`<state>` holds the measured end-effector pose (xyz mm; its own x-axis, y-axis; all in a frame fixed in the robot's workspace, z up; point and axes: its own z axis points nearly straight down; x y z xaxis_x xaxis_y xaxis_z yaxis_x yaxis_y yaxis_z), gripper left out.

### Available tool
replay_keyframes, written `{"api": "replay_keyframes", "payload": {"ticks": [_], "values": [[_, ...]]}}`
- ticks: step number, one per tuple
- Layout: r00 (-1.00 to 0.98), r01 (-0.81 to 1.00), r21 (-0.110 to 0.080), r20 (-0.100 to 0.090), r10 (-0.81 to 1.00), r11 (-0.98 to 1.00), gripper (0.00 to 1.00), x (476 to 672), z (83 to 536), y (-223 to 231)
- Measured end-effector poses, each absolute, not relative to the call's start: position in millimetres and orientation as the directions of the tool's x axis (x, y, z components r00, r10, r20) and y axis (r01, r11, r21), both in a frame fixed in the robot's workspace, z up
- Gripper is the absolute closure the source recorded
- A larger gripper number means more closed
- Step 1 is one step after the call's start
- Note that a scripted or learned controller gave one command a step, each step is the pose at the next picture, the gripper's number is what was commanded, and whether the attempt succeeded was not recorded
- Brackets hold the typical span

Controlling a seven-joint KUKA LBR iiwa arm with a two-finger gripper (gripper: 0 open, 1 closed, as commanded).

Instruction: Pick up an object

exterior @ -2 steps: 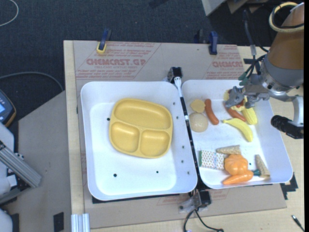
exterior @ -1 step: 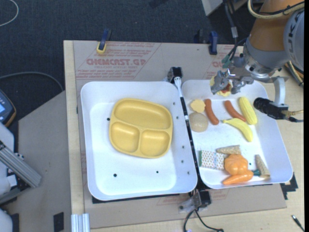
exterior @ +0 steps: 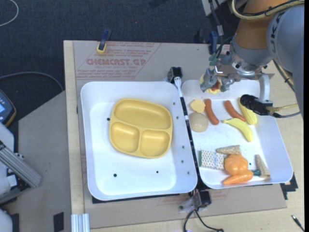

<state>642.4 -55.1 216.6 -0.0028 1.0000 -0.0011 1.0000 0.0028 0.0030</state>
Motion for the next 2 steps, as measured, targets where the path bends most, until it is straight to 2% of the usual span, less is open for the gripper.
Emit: {"api": "replay_keyframes", "payload": {"ticks": [1, 2], "values": [[0.000, 1.000, 0.004, -0.002, 1.000, 0.000, 1.00, 649.1, 218, -66], [-0.001, 1.000, -0.001, 0.000, 1.000, 0.001, 1.00, 640.2, 227, -54]]}}
